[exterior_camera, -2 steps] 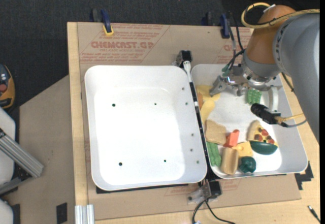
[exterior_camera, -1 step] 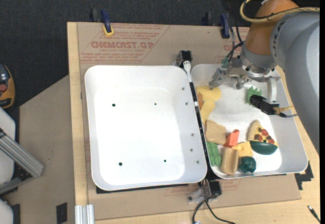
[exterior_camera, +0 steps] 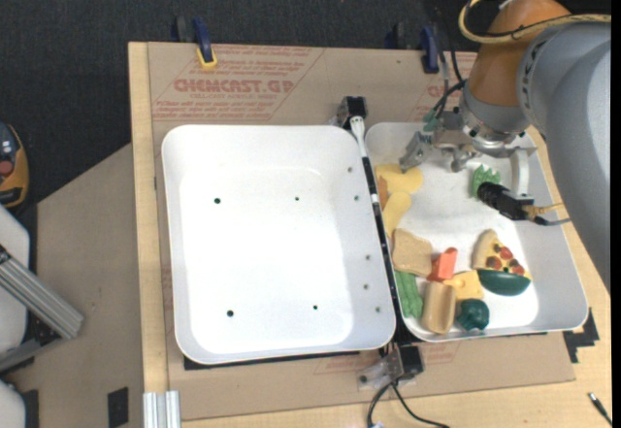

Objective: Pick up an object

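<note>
Reaching in from the upper right of the frame, the grey arm point(exterior_camera: 572, 77) hangs its claw point(exterior_camera: 464, 156) low over the top of the right bin point(exterior_camera: 563, 305). I cannot tell how the claw is set. Toy foods sit at the lower end of that bin: a pizza slice point(exterior_camera: 500, 256), a bread slice point(exterior_camera: 412, 251), a dark green ball point(exterior_camera: 473, 316). The left bin point(exterior_camera: 272, 242) lies beside it on the table point(exterior_camera: 243, 77).

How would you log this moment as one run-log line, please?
arm: over right bin far end | gripper: low, above bin floor | grasp: none seen | toy food: clustered at near end | left bin: untouched
</note>
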Controlling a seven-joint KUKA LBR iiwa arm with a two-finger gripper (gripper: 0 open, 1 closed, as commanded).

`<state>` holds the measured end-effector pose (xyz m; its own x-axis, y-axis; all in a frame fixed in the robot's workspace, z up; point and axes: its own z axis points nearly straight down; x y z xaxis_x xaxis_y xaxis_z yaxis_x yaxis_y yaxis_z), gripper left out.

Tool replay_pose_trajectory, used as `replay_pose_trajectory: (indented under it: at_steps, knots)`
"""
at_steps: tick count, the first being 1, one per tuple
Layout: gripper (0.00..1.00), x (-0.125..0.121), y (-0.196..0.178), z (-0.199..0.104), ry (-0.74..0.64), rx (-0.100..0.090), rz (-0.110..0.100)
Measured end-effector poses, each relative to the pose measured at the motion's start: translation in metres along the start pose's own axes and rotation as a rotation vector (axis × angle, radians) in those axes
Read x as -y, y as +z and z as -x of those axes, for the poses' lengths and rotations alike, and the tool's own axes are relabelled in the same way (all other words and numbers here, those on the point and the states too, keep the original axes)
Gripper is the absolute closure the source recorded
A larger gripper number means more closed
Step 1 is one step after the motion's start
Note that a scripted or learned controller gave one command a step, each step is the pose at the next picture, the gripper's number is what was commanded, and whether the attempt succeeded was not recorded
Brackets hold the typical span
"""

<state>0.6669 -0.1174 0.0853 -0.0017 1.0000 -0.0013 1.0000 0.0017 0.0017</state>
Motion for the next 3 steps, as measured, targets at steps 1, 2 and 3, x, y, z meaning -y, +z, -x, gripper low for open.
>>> replay_pose_trajectory:
  at_steps: [1,2,3]
  knots:
    - [0.00,0.000,0.000,0.000,0.000,0.000,-0.001]
    - [0.00,0.000,0.000,-0.025,-0.001,-0.002,-0.003]
    - [0.00,0.019,0.000,-0.022,0.002,-0.001,-0.004]
